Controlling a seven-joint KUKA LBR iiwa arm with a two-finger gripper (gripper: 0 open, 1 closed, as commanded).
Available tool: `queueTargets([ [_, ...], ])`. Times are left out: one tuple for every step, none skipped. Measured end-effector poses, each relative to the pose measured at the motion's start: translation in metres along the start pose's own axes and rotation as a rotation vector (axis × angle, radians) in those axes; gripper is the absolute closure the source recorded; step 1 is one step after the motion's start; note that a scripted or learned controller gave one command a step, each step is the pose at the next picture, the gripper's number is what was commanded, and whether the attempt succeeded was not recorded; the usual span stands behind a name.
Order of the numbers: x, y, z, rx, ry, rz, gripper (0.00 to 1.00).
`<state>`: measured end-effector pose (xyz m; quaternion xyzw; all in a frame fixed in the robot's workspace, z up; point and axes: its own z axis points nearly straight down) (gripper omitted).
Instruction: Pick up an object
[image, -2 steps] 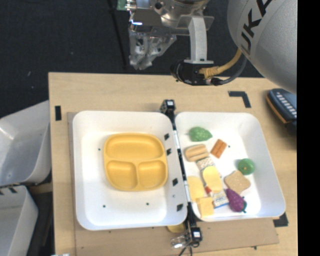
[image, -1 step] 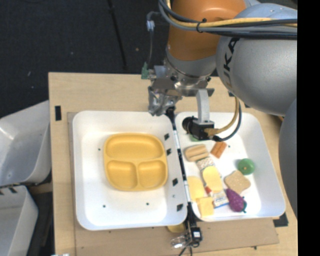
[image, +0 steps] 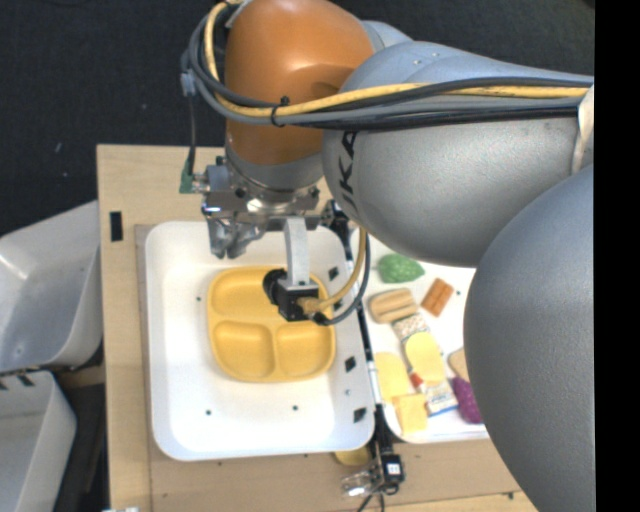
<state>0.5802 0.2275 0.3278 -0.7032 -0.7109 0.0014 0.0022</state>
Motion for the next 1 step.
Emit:
queueTargets([
  [-0.02, -0.0865, 0.1351, 0.016, -0.008, 0.011, 1.0],
])
